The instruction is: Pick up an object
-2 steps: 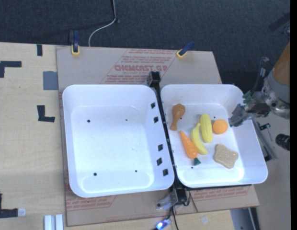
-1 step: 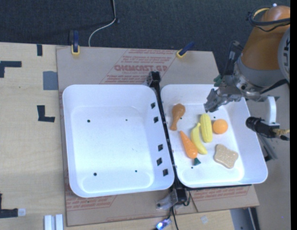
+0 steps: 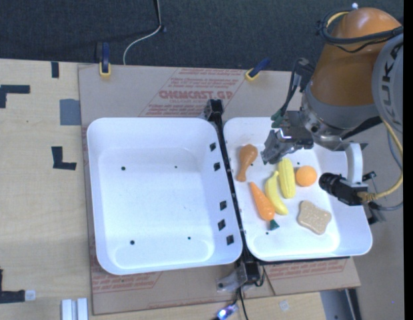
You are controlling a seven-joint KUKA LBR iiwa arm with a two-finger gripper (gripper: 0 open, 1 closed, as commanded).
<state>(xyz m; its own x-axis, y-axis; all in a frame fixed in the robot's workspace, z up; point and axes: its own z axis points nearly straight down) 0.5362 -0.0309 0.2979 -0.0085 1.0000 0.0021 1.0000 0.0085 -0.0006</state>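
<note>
**A:** What do I have to pick from?

**B:** Everything sits in the right bin (image 3: 353, 242). Nearest my tool (image 3: 278, 147) is a yellow corn cob (image 3: 286, 177), lying lengthwise just below it. Touching the cob's left side is a banana (image 3: 275, 197), and left of that an orange carrot (image 3: 262, 203) pointing its green tip toward the bin's front. An orange ball (image 3: 306, 176) rests just right of the cob. A slice of bread (image 3: 314, 217) lies apart, toward the front right. A chicken drumstick (image 3: 246, 160) lies by the bin's left wall.

**A:** And the tool?

**B:** It hovers over the back part of that bin, between the drumstick and the cob. I see nothing between its fingers, but from this slant I cannot tell whether they are spread or closed.

**A:** Anything crowding it?

**B:** The cob, banana and carrot are packed side by side. A black camera unit (image 3: 340, 187) on the arm hangs over the bin's right rim, near the ball. The black divider (image 3: 223, 179) runs between the bins. The left bin (image 3: 153, 259) lies beside it, both on a cardboard sheet (image 3: 186, 95) clamped to my desk (image 3: 33, 199).
</note>
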